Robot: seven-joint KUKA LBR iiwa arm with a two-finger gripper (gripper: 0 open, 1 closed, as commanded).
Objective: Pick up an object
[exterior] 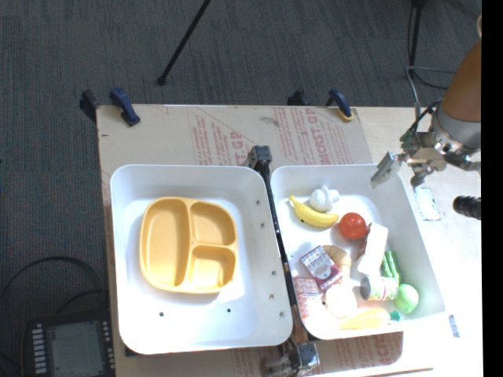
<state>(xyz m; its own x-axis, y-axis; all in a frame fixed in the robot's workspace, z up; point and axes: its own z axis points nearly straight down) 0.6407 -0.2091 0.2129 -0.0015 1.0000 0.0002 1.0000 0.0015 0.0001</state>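
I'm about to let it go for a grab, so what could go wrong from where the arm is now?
The gripper hangs over the right bin's far right corner, so a straight descent might clip the rim. The toys are piled tightly: the tomato touches the banana and the white block, so fingers may snag two or slip off.

Right bin (409,210) is open at its 12 o'clock end — banana (313,214), tomato (353,225) and packets crowd toward 6 o'clock.
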